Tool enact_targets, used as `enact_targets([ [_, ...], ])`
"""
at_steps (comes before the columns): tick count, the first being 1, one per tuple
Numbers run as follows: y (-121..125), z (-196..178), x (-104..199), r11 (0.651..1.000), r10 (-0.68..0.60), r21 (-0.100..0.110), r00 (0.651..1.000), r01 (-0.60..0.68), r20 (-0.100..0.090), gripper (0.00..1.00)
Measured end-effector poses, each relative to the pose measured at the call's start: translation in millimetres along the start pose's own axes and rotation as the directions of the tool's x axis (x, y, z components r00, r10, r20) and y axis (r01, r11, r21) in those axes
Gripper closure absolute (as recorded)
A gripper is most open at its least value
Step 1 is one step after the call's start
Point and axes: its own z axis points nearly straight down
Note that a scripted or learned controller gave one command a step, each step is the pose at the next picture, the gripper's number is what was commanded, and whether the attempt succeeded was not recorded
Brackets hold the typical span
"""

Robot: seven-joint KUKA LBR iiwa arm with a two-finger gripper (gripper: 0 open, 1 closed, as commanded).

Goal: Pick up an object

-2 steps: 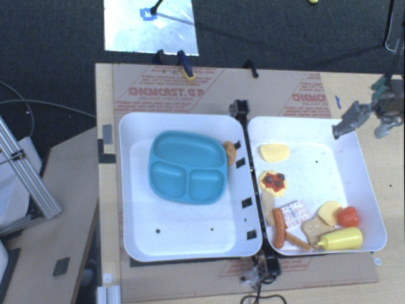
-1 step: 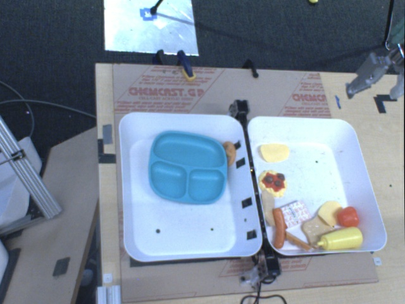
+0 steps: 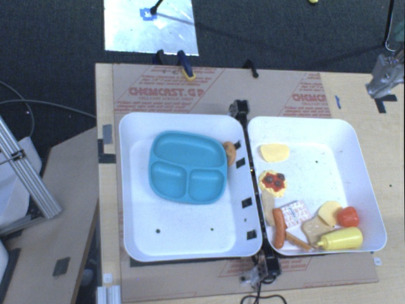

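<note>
Gripper [image 3: 387,75] cut off at right edge; bread slice [image 3: 313,228] half-hidden under mustard bottle [image 3: 342,238]

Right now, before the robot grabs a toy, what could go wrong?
The toys in the right bin are bunched in its near corner: the red tomato, yellow bottle and bread slice touch, so the fingers might knock or catch two at once. The hot dog lies against the bin's wall, leaving little room beside it. The gripper sits at the bench's far right edge, a long way off.
</note>
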Motion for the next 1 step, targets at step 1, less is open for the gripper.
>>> enact_targets([
  [1, -14.7, 207.8, -63.9, 1.000, 0.016, 0.022, 1.000, -0.015, -0.002, 1.00],
])
